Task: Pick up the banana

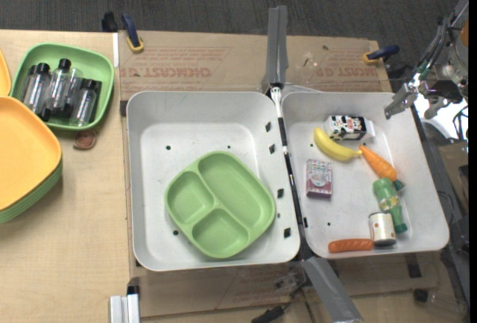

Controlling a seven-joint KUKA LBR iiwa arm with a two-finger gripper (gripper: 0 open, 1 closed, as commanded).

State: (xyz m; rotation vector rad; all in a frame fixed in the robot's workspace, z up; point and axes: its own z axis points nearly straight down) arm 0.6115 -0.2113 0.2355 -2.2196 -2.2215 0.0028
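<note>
Reach not yet begun: my pincer (406,94) hangs at the right bin's (431,239) two o'clock corner, gripping nothing; I cannot tell its opening.

The banana (334,147) lies at the bin's eleven o'clock, touching a patterned box (348,125) and a carrot (378,162); I must descend between them. Cardboard covers the table (59,269), carpet beyond.

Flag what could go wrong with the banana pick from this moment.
The banana lies in the right bin, hemmed between the black-and-white box and the carrot at its tip, so a descent may knock or grab a neighbour instead. Its curved skin may slip out. The gripper sits at the bin's far right corner, leaving a long approach.
</note>
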